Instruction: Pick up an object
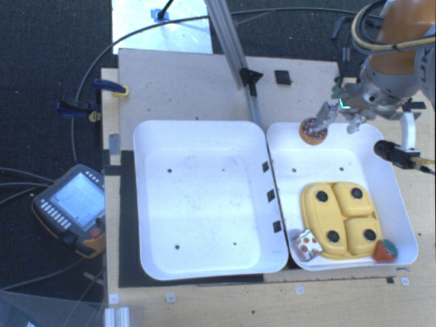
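Observation:
A small brown, sprinkled doughnut-like object (313,131) lies at the back rim of the right bin (392,182), near its left corner. My gripper (338,122) hangs over that back rim, open, with its fingers spread apart. One fingertip (324,118) sits right against the doughnut; the other finger (354,122) stands well to the right. Nothing shows between the two fingers. In the front half of the right bin lies a yellow four-lobed toy (339,218), with a red strawberry (385,251) at its right corner and a small white patterned block (306,245) at its left.
The left bin (204,196) adjoins the right one along black clips (270,195). A slanted grey pole (228,39) crosses the bench's back. A black fixture (398,154) juts over the right bin's right rim. A teach pendant (71,206) lies off the bench's left.

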